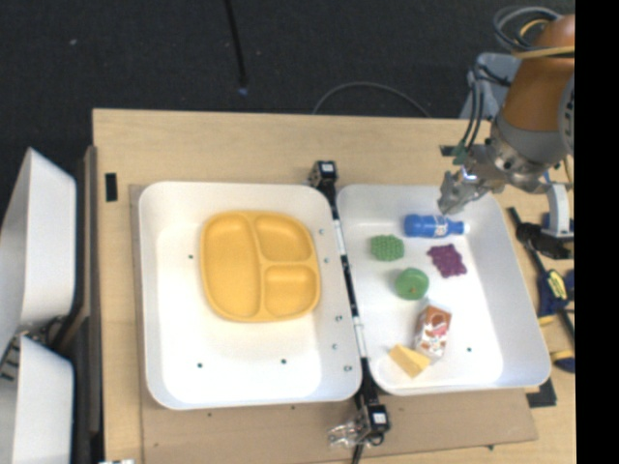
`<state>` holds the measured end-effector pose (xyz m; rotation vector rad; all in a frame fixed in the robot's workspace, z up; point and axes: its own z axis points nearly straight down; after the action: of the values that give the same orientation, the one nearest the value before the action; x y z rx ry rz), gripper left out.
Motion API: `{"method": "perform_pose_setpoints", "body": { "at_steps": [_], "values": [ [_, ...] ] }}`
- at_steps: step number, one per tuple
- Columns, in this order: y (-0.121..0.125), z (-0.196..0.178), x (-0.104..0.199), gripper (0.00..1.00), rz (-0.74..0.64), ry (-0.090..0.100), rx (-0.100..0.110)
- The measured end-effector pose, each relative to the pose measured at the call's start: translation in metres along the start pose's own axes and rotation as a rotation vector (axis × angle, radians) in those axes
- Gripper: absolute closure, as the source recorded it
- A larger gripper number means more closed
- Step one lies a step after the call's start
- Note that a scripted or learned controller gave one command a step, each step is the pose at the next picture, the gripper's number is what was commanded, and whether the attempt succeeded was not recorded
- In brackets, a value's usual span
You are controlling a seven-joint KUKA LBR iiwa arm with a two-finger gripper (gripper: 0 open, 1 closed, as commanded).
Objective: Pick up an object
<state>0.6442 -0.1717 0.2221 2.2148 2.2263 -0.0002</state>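
You see the hand [455,199] poised just above the blue bottle [432,225] at the right bin's [522,346] upper edge; its grip state cannot be determined. Nothing is lifted; grasping remains.

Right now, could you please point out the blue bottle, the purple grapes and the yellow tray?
blue bottle [427,225]: camera view, middle of body.
purple grapes [447,259]: camera view, centre of cluster.
yellow tray [226,259]: camera view, large left compartment.

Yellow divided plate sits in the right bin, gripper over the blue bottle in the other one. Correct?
Not quite. The camera view shows the yellow divided plate in the left bin. The gripper is over the blue bottle in the right bin.
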Motion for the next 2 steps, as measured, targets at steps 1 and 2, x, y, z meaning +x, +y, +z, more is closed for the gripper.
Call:
{"method": "perform_pose_setpoints", "body": {
  "at_steps": [1, 2],
  "values": [
    [0.009, -0.006, 0.055, 1.00, -0.002, 0.002, -0.001],
    [0.006, -0.019, 0.111, 1.00, -0.002, 0.002, 0.000]
  ]
}}
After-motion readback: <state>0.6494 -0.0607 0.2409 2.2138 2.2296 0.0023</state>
